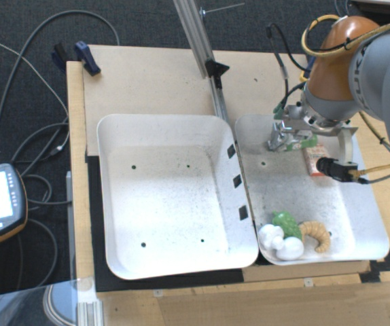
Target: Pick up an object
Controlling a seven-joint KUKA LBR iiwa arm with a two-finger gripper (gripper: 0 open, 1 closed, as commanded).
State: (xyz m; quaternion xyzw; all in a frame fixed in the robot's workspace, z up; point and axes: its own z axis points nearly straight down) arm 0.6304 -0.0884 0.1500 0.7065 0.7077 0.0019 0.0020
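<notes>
- Jaws of the gripper [278, 140] hang low over the far end of the right bin [358, 216]; whether they are parted or closed I cannot tell, and nothing is seen held between them.
- Nearest the camera, a white object [281, 242], a green object [287, 222] and a tan curved object [317, 236] cluster in that bin's near corner, well apart from the jaws.
- Further back, a reddish box [314, 160] lies just beside the jaws, partly under the wrist.
- Judging by this, no pick is made yet; the box seems the likeliest target.
- Left bin [113, 182] sits alongside on the counter [147, 80]; nothing blocks the approach.
</notes>
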